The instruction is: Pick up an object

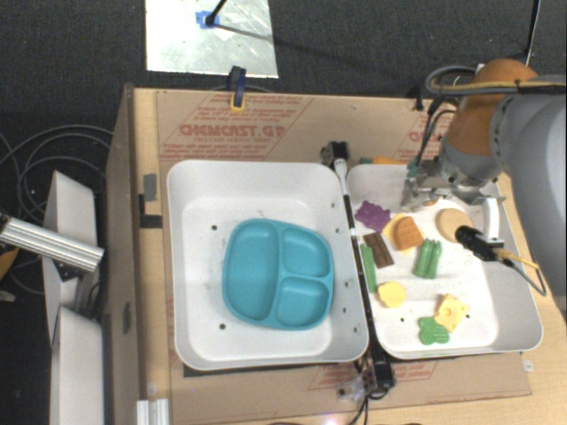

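My gripper (416,195) hangs low over the back of the right bin (514,326), reaching in from the right. Just below it lie a purple toy piece (373,212), an orange bread-like piece (407,232) and a pale beige round piece (452,220). Nothing shows in the gripper's grasp. Further forward in the same bin are a brown bar (379,250), a green ridged piece (428,258), a yellow piece (392,294), a yellow cheese-like block (451,311) and a small green piece (432,330).
The left bin (190,237) holds a blue divided plate (277,273). A thin green stick (367,268) lies along the right bin's left wall. The grey arm with its orange band (483,122) crosses the right bin's back right corner.
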`<act>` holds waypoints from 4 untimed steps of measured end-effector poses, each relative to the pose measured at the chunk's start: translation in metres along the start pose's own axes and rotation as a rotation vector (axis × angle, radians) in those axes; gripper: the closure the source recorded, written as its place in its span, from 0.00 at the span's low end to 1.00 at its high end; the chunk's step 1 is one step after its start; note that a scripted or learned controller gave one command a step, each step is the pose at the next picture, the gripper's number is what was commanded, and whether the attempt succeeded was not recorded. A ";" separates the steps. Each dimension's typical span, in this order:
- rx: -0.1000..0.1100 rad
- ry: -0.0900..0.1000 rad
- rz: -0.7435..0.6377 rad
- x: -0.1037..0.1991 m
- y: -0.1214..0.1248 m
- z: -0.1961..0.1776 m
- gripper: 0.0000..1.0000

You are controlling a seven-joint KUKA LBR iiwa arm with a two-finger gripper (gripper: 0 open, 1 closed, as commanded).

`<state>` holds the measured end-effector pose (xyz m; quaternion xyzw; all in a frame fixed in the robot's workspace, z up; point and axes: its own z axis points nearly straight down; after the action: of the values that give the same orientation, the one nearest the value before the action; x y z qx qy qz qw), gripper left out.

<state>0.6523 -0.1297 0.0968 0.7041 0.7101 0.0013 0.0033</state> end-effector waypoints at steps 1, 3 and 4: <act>0.001 0.001 -0.001 0.000 0.000 0.000 0.00; -0.002 0.001 0.000 -0.010 0.012 0.011 0.00; 0.010 0.003 0.012 -0.040 -0.056 0.012 0.00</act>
<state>0.5969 -0.1699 0.0842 0.7082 0.7060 -0.0010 -0.0012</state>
